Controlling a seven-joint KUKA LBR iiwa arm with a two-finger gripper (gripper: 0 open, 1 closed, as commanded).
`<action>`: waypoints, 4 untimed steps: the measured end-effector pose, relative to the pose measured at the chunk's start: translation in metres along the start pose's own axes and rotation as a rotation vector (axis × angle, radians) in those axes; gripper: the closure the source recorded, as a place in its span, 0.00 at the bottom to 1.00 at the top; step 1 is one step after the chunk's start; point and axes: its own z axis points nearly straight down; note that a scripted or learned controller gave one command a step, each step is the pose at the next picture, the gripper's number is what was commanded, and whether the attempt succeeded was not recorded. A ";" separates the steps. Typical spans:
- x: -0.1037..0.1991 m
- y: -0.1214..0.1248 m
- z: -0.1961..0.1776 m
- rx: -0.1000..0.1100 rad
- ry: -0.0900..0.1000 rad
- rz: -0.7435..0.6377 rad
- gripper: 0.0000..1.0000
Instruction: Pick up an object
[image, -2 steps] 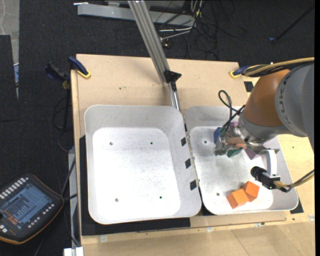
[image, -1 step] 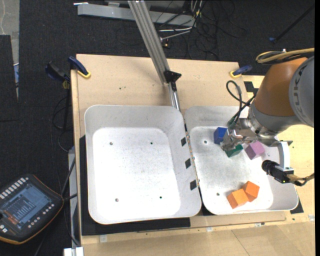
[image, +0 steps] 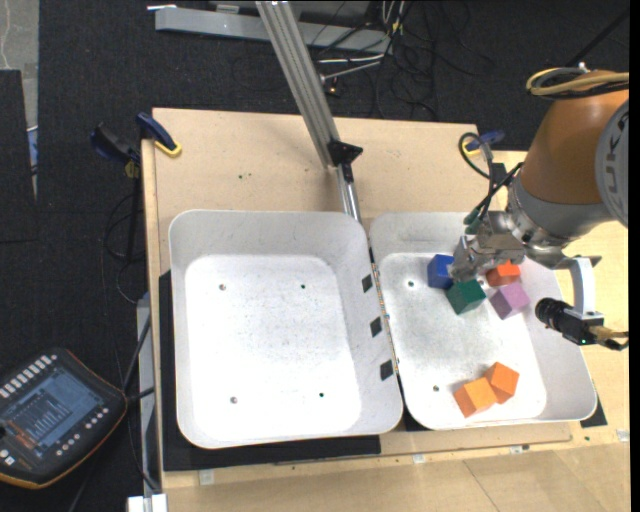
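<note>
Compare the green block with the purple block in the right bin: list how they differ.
Colour: the green block is dark teal-green, the purple block pale lilac. Place: the green block lies just under the gripper, next to the blue block; the purple block lies further toward the bin's right side, below an orange-red block. Size: the green block looks a little larger. Both are small cubes in the right bin.

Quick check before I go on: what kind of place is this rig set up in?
Most likely a robotics lab or test cell, not a home or a factory line. The arm works over two white bins on a plywood bench, a teach pendant lies on the dark floor, and cables trail behind the bench.
</note>
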 end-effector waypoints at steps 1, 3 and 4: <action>0.000 0.002 -0.033 0.002 0.000 0.001 1.00; 0.099 0.007 -0.007 0.010 0.003 -0.003 1.00; 0.147 0.020 -0.012 0.005 0.003 -0.004 1.00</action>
